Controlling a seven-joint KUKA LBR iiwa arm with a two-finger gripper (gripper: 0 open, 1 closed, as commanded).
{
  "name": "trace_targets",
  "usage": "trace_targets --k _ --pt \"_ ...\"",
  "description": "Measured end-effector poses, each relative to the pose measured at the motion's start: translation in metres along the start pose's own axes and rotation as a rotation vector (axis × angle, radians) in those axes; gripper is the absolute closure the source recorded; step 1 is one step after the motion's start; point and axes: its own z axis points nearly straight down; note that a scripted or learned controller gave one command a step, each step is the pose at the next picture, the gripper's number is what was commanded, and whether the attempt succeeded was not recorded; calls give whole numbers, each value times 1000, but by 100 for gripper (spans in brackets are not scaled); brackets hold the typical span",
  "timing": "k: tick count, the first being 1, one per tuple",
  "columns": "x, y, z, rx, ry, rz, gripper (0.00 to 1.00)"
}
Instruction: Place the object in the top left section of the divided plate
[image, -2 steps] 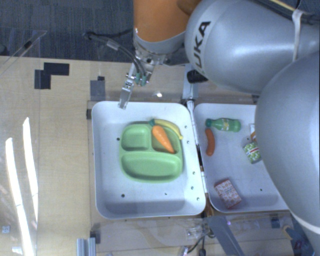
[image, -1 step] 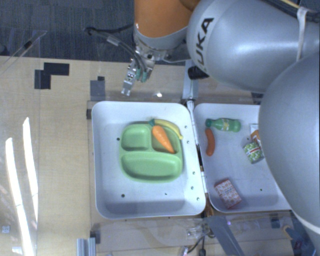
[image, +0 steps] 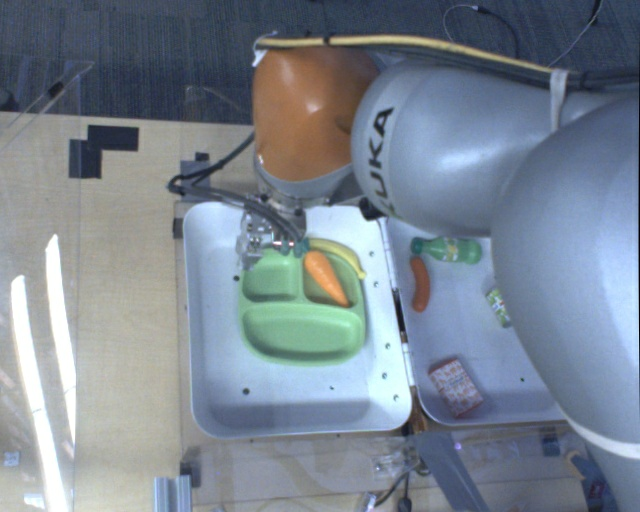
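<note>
1. Your hand sits over the far-left section of the green divided plate in the left bin; can't tell if it's apart or together, and nothing visible in it.
2. Carrot lies in the plate's far-right section, w/ a banana just behind it at the plate's far edge.
3. Right bin: red sausage, green bottle, small red packet, all apart from each other.

Pale bench bearing two white bins
</note>
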Motion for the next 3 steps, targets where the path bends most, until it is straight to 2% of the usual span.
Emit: trace_targets --k 1,2,3 --pt "46 0 112 -4 -2 -135 100" --pt "16 -19 71 -20 -5 164 100" --pt "110 -42 -17 -2 -5 -296 100"
